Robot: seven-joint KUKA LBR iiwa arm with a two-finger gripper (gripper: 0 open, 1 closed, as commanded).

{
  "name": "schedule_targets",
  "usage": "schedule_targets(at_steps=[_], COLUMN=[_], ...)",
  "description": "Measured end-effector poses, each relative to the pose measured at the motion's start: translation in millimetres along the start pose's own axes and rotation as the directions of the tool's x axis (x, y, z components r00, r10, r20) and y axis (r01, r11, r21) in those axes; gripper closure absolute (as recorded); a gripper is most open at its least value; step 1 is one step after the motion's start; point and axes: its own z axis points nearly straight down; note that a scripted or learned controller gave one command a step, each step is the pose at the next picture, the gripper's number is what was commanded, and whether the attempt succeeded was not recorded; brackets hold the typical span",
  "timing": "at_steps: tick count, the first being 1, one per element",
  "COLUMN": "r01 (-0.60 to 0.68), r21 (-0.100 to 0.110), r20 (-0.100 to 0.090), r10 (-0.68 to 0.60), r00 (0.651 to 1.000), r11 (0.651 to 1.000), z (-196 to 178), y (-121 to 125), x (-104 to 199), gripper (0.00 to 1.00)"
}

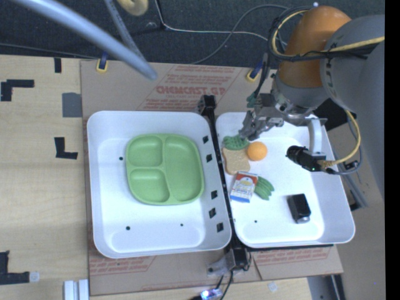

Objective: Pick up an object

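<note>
The hand [253, 128] hangs low over the right bin [331, 227], just above a green toy [235, 142]. An orange ball [256, 151] sits beside it. I cannot tell if the hand is wide or narrow.

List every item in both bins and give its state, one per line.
Green divided plate: flat in the left bin.
Orange ball: loose in the right bin.
Toast slice: lying flat.
Small carton: on its side.
Black block: alone, near the corner.
Pincer: low over the toys.
</note>
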Motion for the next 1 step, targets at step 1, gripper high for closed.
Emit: schedule_targets(at_steps=[1], r01=[-0.002], r21=[0.002], r20=[0.002], r10=[0.002], r00=[1.000], r11=[1.000], z=[9.5], y=[-8.7], x=[50.3], gripper=[1.00])
